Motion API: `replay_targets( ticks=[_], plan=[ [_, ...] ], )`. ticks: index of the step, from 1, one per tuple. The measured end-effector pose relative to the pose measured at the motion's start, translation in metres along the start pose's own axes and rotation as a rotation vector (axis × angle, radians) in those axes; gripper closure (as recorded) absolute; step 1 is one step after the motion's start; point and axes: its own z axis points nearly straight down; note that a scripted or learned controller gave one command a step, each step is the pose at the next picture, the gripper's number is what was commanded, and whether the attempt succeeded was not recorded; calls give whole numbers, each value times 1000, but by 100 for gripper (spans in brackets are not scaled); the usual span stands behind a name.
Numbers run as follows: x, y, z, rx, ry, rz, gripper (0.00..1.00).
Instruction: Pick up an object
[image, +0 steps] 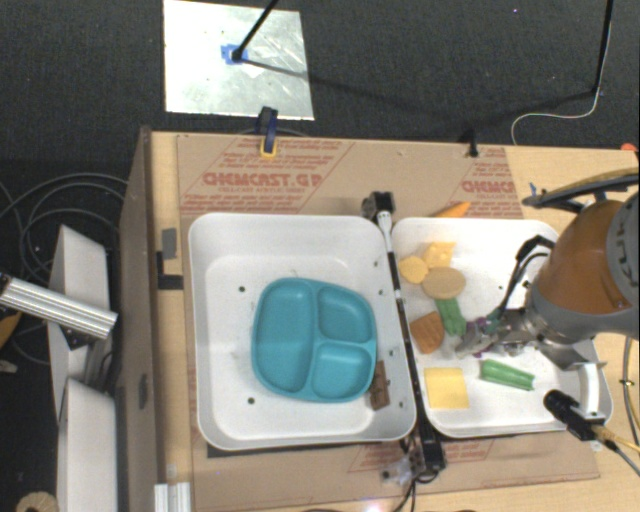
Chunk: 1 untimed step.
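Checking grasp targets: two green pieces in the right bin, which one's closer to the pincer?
The green piece beside the brown item, left of the pincer. The other green piece lies lower, toward the bin's front edge.

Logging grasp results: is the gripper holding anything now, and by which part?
Cannot be told: the gripper sits low among the toy foods beside the green piece.

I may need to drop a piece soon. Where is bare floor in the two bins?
Left bin: bare floor rings the teal tray, widest along its left wall and far edge. Right bin: a small patch between the yellow square and green piece. Crowded around the gripper and tan pieces.
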Motion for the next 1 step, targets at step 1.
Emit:
replay_targets(
  ticks=[1],
  plan=[
    [-1,-12,13,3,1,1,0]
  ],
)
